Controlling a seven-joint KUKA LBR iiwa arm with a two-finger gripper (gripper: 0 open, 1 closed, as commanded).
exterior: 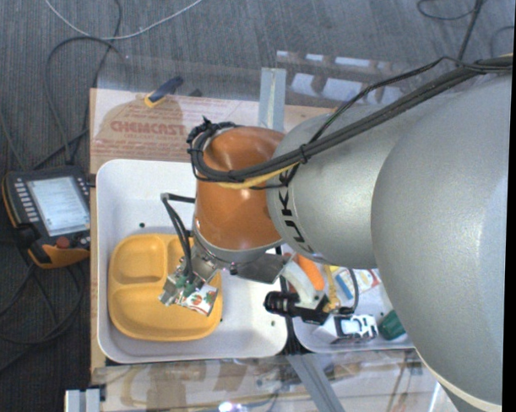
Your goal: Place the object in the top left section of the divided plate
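The grey arm [410, 198] filled the frame's right, its orange band [233, 187] at centre, the gripper [185, 284] pointing down at lower left.

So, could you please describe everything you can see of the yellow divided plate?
The yellow divided plate looks like smooth plastic, rounded at the corners, with raised ridges splitting it into sections. It lies flat in the left white bin, toward its front left. The tool hangs over its right side, where a small printed red, white and green object sits at the tool's tip. The arm hides part of the right rim.
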